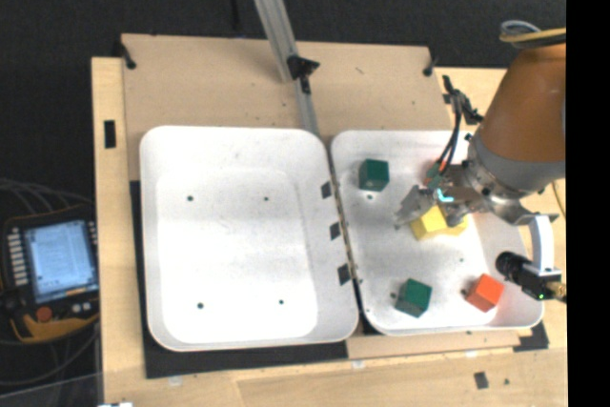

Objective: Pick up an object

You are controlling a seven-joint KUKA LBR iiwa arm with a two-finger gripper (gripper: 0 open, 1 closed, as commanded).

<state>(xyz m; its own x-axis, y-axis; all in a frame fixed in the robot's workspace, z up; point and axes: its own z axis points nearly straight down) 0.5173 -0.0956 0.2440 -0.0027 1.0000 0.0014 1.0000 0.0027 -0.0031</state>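
Robot lab: bench, bins, teach pendant

I see two bins side by side on the bench: the left bin and the right bin. In the right one, one block sits toward the back, another block near the front, a third block at the front right, and a fourth lies mid-bin under the gripper.
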